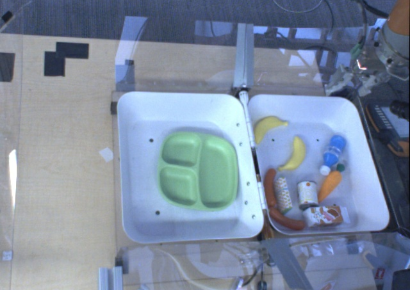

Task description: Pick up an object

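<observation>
Task barely begun — nothing is lifted yet, so the whole pick is left to do. My gripper (359, 72) sits at the upper right, just beyond the far right corner of the right bin (368, 148), above the worktop (57, 173) clutter there and well apart from anything I could take. Whether it is spread or closed I cannot tell; that corner is a tangle of metal and cable. All candidates lie in the right bin. Near its back left, a pale yellow lemon-like piece (269, 127), and just beside it a curved banana (295, 153), lying flat and apart from the rest. Toward the right wall, a small blue bottle (334, 149) lies on its side, an orange carrot (330, 184) just below it, slanted. Along the left wall lies a reddish sausage (271, 187), with a second, curved one (286, 219) near the front wall; a small can (307, 192) and a printed carton (325, 216) crowd close. The left bin (138, 218) holds a green divided plate (198, 169), flat, three compartments. My guess — the banana is the easiest, with free space on both sides; the front cluster looks too tight for a clean grasp.
</observation>
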Controlling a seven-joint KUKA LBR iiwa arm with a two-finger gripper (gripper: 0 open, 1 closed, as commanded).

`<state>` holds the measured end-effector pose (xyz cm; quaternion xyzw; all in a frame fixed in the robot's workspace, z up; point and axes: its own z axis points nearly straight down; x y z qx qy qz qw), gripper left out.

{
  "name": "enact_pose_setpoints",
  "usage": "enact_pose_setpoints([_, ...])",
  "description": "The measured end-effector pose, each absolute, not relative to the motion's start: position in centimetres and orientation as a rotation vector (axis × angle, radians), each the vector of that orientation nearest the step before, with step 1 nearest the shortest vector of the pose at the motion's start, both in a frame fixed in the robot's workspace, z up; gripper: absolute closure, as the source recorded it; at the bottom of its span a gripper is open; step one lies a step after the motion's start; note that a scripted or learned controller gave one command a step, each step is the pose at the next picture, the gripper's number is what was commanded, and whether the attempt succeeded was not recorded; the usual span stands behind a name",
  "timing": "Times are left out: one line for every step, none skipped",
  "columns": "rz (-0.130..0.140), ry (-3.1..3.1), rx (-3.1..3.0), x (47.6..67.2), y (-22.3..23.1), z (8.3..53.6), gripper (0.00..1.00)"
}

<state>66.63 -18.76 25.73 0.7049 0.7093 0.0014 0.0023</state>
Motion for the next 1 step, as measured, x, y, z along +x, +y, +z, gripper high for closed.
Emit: enact_pose_setpoints([0.002,1.997,2.422,56.26,-20.54,17.91,0.0])
